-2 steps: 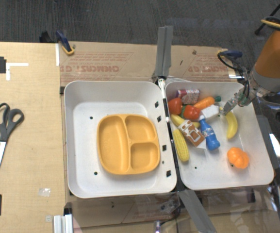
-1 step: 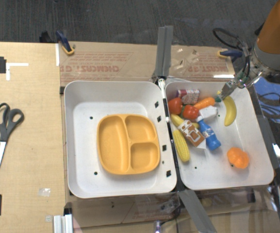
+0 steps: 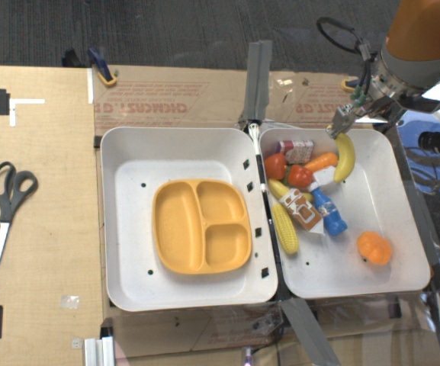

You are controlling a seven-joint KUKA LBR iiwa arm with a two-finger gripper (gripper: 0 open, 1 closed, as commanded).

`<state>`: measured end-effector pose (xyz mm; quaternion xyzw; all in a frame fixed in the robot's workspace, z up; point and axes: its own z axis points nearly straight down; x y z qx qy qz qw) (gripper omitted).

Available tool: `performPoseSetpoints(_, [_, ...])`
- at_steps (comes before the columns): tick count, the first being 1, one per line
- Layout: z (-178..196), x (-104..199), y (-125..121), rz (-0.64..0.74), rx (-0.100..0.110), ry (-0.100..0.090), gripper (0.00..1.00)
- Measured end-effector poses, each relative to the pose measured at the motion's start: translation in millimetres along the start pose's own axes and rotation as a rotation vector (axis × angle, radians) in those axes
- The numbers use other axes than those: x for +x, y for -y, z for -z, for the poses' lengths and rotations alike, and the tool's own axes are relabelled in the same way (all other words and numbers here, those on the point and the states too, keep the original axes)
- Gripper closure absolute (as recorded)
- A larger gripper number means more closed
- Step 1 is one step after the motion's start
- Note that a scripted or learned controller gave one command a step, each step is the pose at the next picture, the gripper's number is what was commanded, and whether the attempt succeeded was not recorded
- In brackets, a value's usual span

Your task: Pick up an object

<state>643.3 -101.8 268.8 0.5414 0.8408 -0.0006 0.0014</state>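
Nearest the camera sits the front rim of the two shallow white bins; the left bin (image 3: 120,227) holds a yellow plastic divided tray (image 3: 202,226), while the right bin (image 3: 403,204) carries the clutter. In it lie a small round orange fruit (image 3: 374,248) by itself toward the front right, a yellow toy corn cob (image 3: 283,224) along the dividing wall, a blue bottle with a white cap (image 3: 329,210), a brown-and-white packet (image 3: 303,208), red and orange toy vegetables (image 3: 300,171), and a yellow plastic banana (image 3: 345,157) standing up toward the back.

The gripper (image 3: 354,110) hangs at the bin's back rim, just above the banana's upper tip. Whether its jaws are spread or closed I cannot tell; the metal parts blur together there. Nothing looks lifted, so the pick seems yet to be made, the banana being the likeliest target.

The arm's upper part is cut off at the frame's edge, and the label on the small can (image 3: 297,150) behind the vegetables is unreadable.
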Motion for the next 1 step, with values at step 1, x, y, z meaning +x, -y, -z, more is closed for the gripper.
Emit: performPoseSetpoints(1, [6.8, 49.6, -19.5, -0.022, 0.001, -0.002, 1.0])
